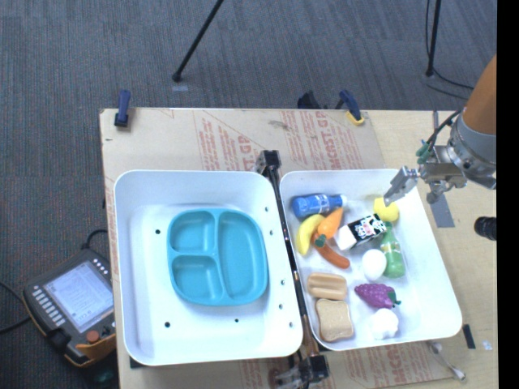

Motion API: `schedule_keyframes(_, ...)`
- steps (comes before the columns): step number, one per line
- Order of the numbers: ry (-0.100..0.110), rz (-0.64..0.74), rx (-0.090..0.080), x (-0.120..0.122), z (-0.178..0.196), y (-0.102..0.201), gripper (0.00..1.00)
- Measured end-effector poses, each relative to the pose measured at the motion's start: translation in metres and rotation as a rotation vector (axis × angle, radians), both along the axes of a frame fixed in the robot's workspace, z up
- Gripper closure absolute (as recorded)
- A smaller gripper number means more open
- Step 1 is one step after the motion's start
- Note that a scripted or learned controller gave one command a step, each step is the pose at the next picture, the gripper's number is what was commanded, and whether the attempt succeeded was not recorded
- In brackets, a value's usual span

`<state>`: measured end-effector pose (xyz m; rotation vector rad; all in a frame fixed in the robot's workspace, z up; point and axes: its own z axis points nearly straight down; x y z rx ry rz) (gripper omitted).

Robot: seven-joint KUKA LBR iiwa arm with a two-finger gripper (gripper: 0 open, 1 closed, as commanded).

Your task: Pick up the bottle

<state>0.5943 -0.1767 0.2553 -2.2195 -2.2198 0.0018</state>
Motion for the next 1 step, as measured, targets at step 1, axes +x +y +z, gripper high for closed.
schedule_keyframes(1, 0.001, 0.003, 0.001, 0.0005, 0.0098, 0.0004, 1.0)
